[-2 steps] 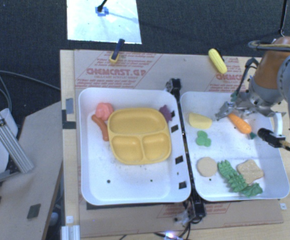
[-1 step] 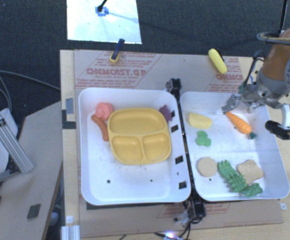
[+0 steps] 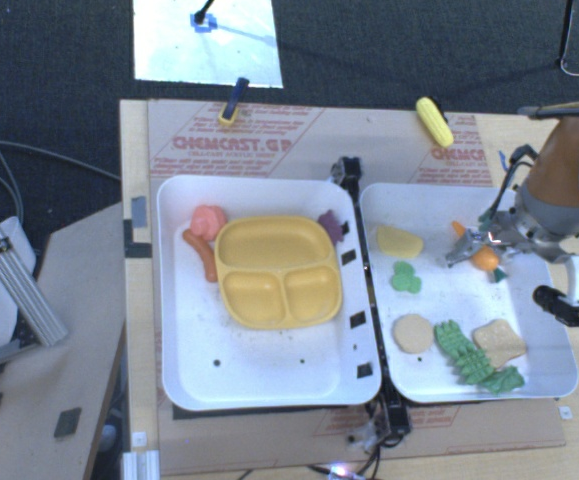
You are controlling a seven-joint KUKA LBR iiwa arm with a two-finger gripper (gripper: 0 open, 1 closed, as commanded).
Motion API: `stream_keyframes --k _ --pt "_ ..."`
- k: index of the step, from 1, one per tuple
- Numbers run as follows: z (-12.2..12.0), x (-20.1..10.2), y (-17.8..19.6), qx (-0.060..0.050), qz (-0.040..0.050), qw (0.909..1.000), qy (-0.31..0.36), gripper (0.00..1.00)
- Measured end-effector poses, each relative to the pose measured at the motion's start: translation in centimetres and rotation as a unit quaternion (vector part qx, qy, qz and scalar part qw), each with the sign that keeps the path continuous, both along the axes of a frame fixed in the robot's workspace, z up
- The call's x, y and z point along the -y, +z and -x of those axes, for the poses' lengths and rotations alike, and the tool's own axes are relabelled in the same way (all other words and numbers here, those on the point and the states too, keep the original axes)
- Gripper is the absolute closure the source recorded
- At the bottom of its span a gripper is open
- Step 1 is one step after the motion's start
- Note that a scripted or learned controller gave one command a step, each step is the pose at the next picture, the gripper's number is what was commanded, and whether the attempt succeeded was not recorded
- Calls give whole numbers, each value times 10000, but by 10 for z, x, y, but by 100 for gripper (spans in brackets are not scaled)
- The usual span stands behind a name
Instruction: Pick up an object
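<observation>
The grey arm with an orange band (image 3: 567, 173) reaches in from the right over the right shallow white plastic bin (image 3: 559, 368), while the left white bin (image 3: 184, 368) holds a yellow three-compartment plastic tray (image 3: 274, 268). The metal two-finger gripper (image 3: 481, 248) sits low in the right bin's upper part, fingers spread a little around a small round orange toy (image 3: 485, 259), though a firm grasp cannot be told.

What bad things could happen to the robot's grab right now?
1. The gripper sits at a small orange piece near the right bin's far wall; such a small piece could slip away.
2. Moving toward the green piece or yellow wedge, it might nudge them.
</observation>
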State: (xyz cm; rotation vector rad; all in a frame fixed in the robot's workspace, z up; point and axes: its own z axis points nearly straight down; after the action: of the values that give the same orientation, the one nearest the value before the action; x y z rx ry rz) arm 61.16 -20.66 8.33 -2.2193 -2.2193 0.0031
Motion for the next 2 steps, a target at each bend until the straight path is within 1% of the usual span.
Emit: stream_keyframes --k 1,2 --pt "-4 0 12 43 10 10000 19 100" --pt "-52 -53 4 -173 45 9998 19 100"
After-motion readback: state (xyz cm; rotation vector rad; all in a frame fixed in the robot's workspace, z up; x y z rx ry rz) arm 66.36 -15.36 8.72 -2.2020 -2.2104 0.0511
